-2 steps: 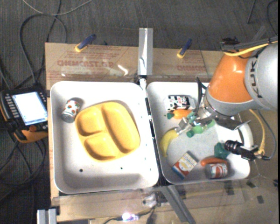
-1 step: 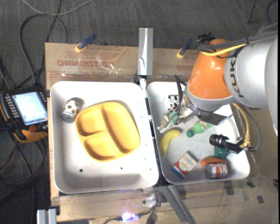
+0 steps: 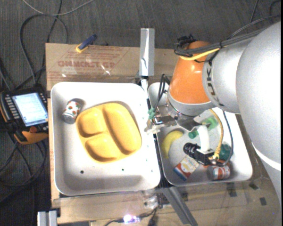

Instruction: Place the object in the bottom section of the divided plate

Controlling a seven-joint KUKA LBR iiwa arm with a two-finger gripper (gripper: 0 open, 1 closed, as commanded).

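A yellow divided plate (image 3: 132, 111) lies in the left bin (image 3: 70, 175), with its bottom section toward the front left. Nothing lies in the plate's sections. My gripper (image 3: 156, 120) hangs under the orange wrist at the left edge of the right bin (image 3: 243, 166), just above the wall between the two bins. A yellow rounded object (image 3: 171, 142) lies in the right bin just below the gripper. The arm hides much of the gripper.
A small spotted can (image 3: 72, 111) lies in the left bin's far left corner, beside the plate. In the right bin lie a red and white carton (image 3: 185, 167), a can (image 3: 219, 173) and green items (image 3: 209, 124). A handheld screen (image 3: 26, 108) sits left of the bench.
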